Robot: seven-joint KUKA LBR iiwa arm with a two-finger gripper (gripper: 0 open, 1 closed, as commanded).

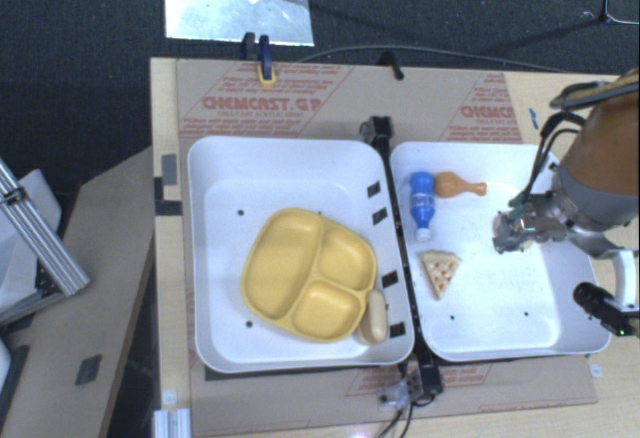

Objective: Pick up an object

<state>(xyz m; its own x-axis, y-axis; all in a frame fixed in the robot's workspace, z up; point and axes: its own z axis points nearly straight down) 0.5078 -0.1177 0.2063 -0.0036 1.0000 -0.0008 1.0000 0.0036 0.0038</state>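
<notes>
From my seat at the remote console I see the two white bins side by side on the bench, the left bin (215, 186) and the right bin (520, 321) meeting along a dark divider in the middle. In the left bin lies a yellow divided plate (310, 273), tilted on the diagonal, and a small beige bread roll (375, 316) sits against its lower right corner, close to the bin's right wall. The right bin has three candidates for picking: a blue and white bottle (421, 199) lying near the left wall, a toy drumstick (460, 187) just beside the bottle's upper end, and a pizza slice (440, 272) a little below the bottle, apart from it. The arm (610, 161) comes in from the right (orange band plain to see), and the gripper (512, 231) hangs over the middle of the right bin, to the right of the bottle and the pizza slice and touching none of them as far as I can judge. It reads as a dark, blurred cluster from here, so I cannot tell how it is set, and I see nothing caught in it.
</notes>
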